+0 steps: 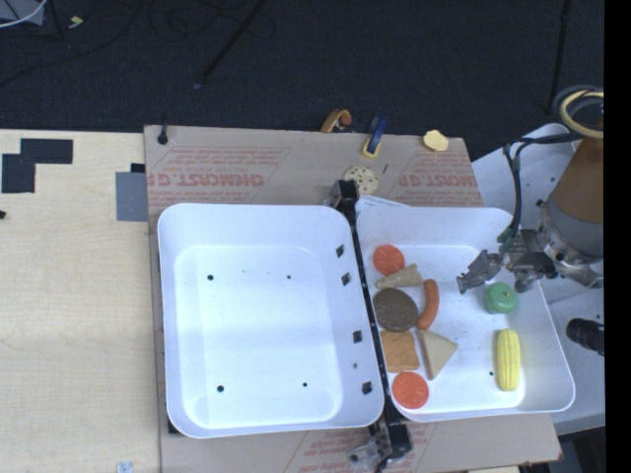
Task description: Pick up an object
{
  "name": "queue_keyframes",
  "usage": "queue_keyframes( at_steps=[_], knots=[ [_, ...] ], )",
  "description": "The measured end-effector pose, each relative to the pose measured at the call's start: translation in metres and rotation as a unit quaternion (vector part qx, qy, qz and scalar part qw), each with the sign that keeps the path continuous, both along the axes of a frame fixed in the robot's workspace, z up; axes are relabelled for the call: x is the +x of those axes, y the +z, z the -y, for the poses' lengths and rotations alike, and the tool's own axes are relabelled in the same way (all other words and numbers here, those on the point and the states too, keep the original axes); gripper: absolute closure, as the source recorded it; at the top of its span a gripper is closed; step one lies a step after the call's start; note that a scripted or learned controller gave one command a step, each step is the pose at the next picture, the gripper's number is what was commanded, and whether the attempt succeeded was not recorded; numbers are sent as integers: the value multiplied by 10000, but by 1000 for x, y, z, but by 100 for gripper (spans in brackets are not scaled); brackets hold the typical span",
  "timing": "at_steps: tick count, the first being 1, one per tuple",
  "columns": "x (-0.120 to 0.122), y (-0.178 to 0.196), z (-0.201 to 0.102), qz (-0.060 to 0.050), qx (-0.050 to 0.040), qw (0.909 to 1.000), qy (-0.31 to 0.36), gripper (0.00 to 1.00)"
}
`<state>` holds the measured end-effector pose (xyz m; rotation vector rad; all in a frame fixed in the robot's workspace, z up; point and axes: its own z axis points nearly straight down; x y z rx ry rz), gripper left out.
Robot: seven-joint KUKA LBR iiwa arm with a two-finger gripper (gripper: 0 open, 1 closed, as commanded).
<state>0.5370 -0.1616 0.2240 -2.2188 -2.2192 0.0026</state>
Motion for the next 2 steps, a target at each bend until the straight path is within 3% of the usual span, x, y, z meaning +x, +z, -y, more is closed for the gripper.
queue_keyframes(
  at_steps=[1,2],
  knots=[
    [10,-143,-17,4,-5,10000,9,0],
    [9,-127,-15,-10,7,10000,-25,100]
  ],
)
